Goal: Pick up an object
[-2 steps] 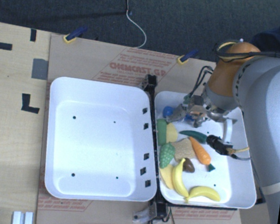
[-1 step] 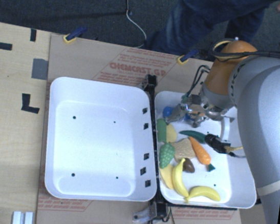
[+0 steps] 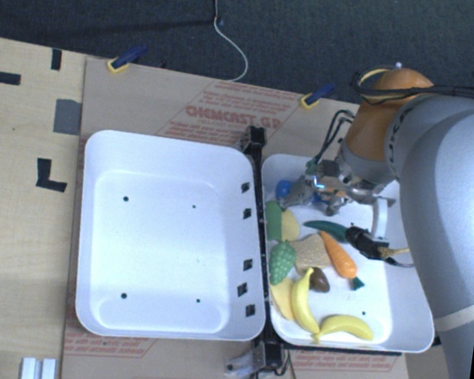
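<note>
the claw (image 3: 323, 190) hovers low over the right bin's (image 3: 409, 305) far end; whether it is clenched cannot be told. nothing looks lifted: carrot (image 3: 339, 255), bananas (image 3: 324, 315) lie in that bin, pickup remaining.

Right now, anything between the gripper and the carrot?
Nothing visible. The gripper sits at the right bin's far end; the carrot lies just nearer the camera, top exposed, with a dark green piece alongside it.
</note>
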Action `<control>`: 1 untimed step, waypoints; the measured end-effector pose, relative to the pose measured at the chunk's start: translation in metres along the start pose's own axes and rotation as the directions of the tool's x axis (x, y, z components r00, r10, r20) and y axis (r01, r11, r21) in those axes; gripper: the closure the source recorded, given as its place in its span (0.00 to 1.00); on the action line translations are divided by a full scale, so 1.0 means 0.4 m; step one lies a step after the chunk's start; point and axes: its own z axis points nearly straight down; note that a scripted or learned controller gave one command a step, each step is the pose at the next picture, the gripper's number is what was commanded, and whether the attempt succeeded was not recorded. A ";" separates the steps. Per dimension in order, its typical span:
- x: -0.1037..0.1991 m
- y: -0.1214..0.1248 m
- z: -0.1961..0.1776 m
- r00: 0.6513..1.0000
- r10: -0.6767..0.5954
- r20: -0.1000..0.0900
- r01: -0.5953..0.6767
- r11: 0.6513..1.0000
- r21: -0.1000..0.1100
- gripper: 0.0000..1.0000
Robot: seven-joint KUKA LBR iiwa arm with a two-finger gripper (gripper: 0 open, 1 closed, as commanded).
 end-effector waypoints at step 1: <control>0.025 -0.101 -0.004 1.000 0.000 -0.018 -0.001 0.999 -0.032 0.00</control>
